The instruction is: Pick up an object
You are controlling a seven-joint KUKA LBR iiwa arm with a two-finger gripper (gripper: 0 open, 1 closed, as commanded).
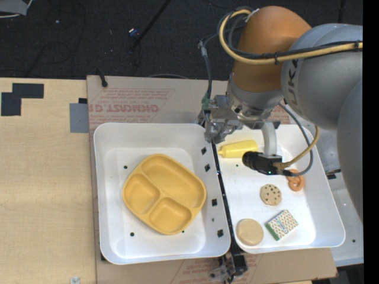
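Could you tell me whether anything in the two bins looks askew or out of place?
Only mildly: the yellow divided plate sits rotated, its edges at a slant to the left bin. Nothing looks spilled or damaged.

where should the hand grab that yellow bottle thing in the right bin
Grip the yellow bottle across its narrow width near mid-body, coming straight down from above. It lies flat on its side, long axis running left-right, so the short span suits two fingers. The hand hovers close by at the bottle's left end, near the bin wall.
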